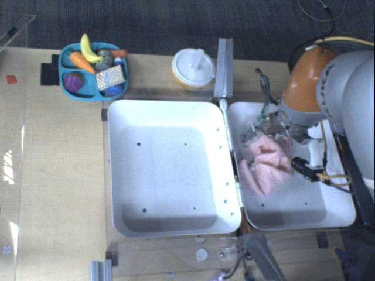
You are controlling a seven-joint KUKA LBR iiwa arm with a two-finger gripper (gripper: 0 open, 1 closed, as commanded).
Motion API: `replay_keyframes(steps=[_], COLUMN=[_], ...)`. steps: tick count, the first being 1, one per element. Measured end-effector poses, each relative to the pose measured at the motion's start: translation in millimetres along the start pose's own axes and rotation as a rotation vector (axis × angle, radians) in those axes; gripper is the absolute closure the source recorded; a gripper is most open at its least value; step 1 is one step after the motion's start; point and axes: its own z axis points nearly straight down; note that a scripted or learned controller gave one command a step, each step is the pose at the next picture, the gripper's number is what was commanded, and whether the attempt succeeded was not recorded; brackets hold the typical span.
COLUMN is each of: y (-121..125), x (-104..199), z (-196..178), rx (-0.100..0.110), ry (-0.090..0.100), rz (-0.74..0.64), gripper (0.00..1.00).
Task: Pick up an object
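The arm (pixel 328 81) comes in from the right and bends down over the far part of the right bin (pixel 304 212). Its gripper (pixel 265 126) sits low, at the far edge of a pink cloth (pixel 266 164), and seems to touch it. I cannot tell how the tool is set, since the wrist and the folds of the cloth hide that part.

The pink cloth lies crumpled in the middle of the right bin, a little toward its left wall. It rests on the bin floor, not lifted.

The left bin (pixel 170 168) stands just beside the right one, their walls touching along the middle.

On the bench (pixel 53 174), beyond the left bin and to its left, a blue tray (pixel 65 88) holds toy food: a banana (pixel 88 49), a carrot (pixel 81 62), a purple piece (pixel 73 82) and a speckled block (pixel 111 76). Further right along the far side, a white lid on a yellow cup (pixel 193 68) stands near a grey metal post (pixel 224 69).
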Motion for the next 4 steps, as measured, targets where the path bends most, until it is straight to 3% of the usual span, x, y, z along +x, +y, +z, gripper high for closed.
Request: replay_keyframes(steps=[1,2,3,4], y=[-44,-45,-42,12], x=[-9,3,2,26], z=[-1,-1,-14,-95], rx=[-0.003,-0.005,-0.015,0.004], ry=[-0.001,-0.003,-0.007,0.002], rz=[0.035,-0.013,-0.014,-0.263], gripper=[0.00,0.00,1.00,1.00])
